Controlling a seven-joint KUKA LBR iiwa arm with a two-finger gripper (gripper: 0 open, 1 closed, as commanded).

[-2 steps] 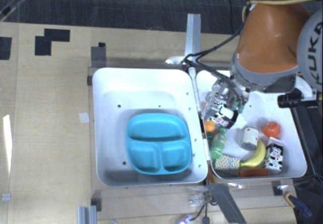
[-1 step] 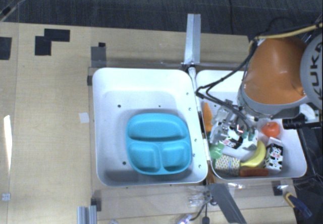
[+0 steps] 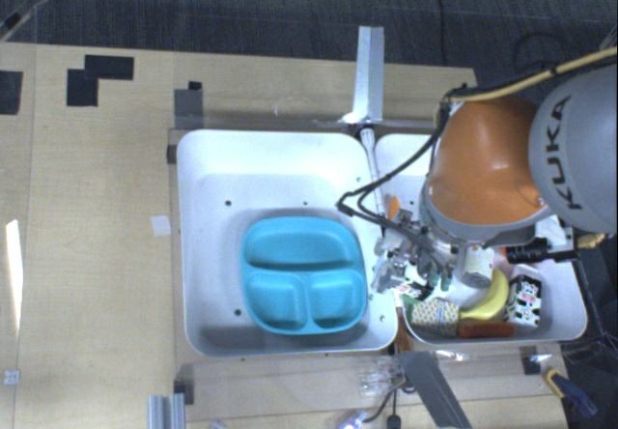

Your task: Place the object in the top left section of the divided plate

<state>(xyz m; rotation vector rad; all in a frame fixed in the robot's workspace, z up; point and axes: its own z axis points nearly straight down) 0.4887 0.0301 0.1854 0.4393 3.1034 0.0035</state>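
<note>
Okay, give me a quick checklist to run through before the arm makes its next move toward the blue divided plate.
1. Divided plate sits flat in the left bin: ok.
2. Plate sections free of clutter: ok, all three look bare.
3. Gripper position: not ok for placing; it hangs over the divider between the bins, beside the plate's right rim, not over a section.
4. Object between the fingers: cannot tell; the wrist and cables hide the tips.
5. Right bin items, such as the banana, lie apart from the plate: ok.
</note>
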